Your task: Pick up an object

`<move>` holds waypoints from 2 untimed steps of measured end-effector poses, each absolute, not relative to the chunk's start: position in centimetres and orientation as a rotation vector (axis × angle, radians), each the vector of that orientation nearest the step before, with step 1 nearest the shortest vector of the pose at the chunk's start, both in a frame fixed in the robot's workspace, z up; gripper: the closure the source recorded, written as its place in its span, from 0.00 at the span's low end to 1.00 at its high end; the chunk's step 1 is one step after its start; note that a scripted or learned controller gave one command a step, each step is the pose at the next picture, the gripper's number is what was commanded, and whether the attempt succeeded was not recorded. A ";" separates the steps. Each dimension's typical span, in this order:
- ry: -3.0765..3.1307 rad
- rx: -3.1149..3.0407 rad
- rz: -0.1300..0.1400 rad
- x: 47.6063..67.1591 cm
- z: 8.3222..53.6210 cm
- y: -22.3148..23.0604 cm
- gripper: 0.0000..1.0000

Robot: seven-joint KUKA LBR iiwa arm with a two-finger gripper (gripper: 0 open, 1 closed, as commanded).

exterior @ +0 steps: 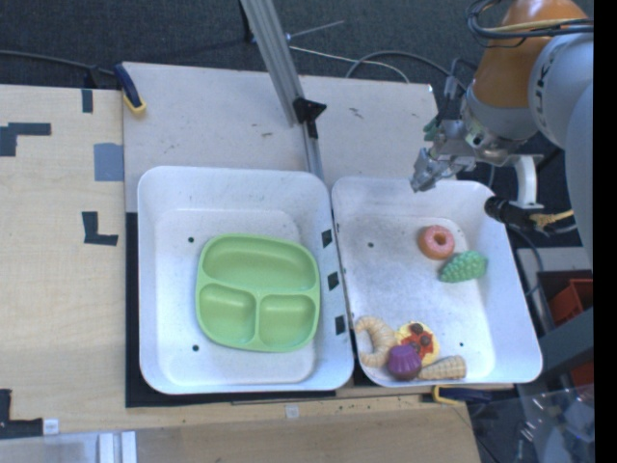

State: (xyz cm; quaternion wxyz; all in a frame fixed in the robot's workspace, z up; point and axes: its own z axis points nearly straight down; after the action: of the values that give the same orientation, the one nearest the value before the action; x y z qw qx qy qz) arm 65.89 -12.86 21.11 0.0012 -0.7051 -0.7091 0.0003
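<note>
Looking down on the counter (212, 123), you see two shallow white bins side by side. The left bin (164, 201) carries a green divided plate (257, 292), lying flat near its middle, with one long compartment at the far side and two smaller ones toward the near side.

The right bin (501, 297) holds the toys you could go for. A pink doughnut (436, 242) sits in the far right part of the bin, and a green bunch of grapes (463, 267) lies just beside it on the near side, close enough that you cannot tell whether they touch. Along the near edge is a cluster: a tan pretzel-like piece (375, 338) at the left, a yellow slice with red spots (418, 338), a purple round piece (404, 361) overlapping that slice, and a tan cone shape (442, 367) at the right.

Your gripper (425, 177) hangs over the far edge of the right bin, well apart from the cluster and nearer to the doughnut. Nothing shows between its tips, and you cannot tell how it is set. The grey arm with its orange band (525, 37) comes in from the upper right.

A slanted metal bar (275, 51) crosses the counter behind the bins.
</note>
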 end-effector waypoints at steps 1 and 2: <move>-2.229 -2.212 -0.002 65.1 21.8 -6.5 1.00; -2.229 -2.211 -0.002 64.7 22.7 -0.3 1.00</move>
State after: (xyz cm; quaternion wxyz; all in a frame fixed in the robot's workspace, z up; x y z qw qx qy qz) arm 64.73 -0.28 22.67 0.0011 -0.7042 -0.7100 -0.0006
